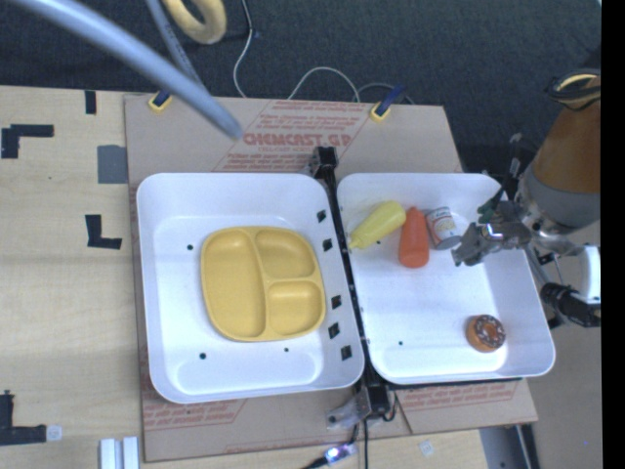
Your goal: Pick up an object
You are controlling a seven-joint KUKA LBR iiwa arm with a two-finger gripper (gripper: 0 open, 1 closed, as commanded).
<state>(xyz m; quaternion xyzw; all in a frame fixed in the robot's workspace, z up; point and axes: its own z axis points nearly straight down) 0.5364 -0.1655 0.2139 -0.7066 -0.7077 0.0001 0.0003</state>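
Gripper [476, 242], three o'clock in right bin [439, 360]: I cannot tell its state; small can [441, 224] nearest, likeliest target.

Two white bins [156, 262], one yellow tray [262, 283], one yellow pepper [377, 223], one carrot [414, 237], one can [441, 225], one doughnut [485, 332].

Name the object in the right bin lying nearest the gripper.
The small can, just left of the gripper. The orange carrot and yellow corn lie farther left; the donut sits lower.
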